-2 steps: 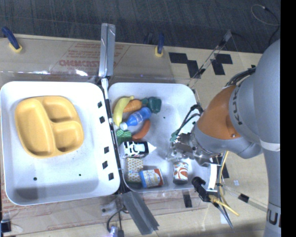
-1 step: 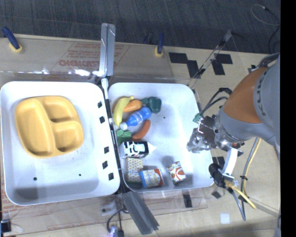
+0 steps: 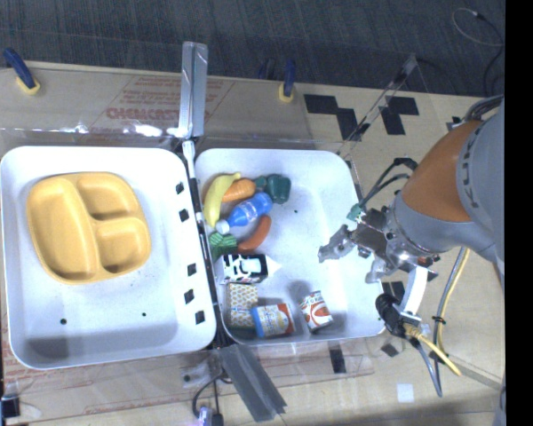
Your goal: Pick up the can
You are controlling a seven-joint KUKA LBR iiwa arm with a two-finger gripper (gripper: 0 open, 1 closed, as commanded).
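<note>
The gripper (image 3: 338, 245) is hovering over the right bin's (image 3: 338, 169) right side, gripping nothing; its fingers are too small and blurred here, so I cannot tell whether they are apart or together; the can (image 3: 315, 311) is lying tilted near the bin's front wall, just beside a blue-lidded jar (image 3: 271, 319), probably awkward for a straight descent; the banana (image 3: 215, 198), blue bottle (image 3: 247, 213) and neighbours are crowding together further left, partly overlapping; the yellow tray (image 3: 87, 224) is sitting in the left bin (image 3: 18, 327).
</note>
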